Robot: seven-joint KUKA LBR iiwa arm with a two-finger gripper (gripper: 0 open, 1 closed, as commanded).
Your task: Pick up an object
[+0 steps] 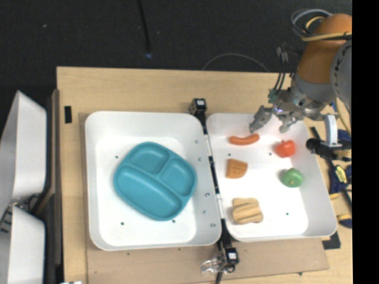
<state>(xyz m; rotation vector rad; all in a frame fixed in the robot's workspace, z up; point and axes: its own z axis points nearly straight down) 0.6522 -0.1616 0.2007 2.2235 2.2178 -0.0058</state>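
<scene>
**Hovering above the sausage in the right bin**

Lying at the far side of the right bin [314, 218], a small orange-red sausage [244, 139] is judged the likely target. It is long, smooth, and apart from its neighbours. The gripper [273, 120] is held just beyond it, fingers spread and nothing between them, presumably for a descent. A red pepper [285, 148] sits to the right.

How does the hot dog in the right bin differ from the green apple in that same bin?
The hot dog is orange-red, while the green apple is green. The hot dog is long and thin, lying roughly crosswise; the apple is round. The hot dog lies near the bin's far edge, just below the gripper; the apple sits farther toward the bin's right side, below a red item. Both rest loose on the floor of the right bin, untouched.
</scene>
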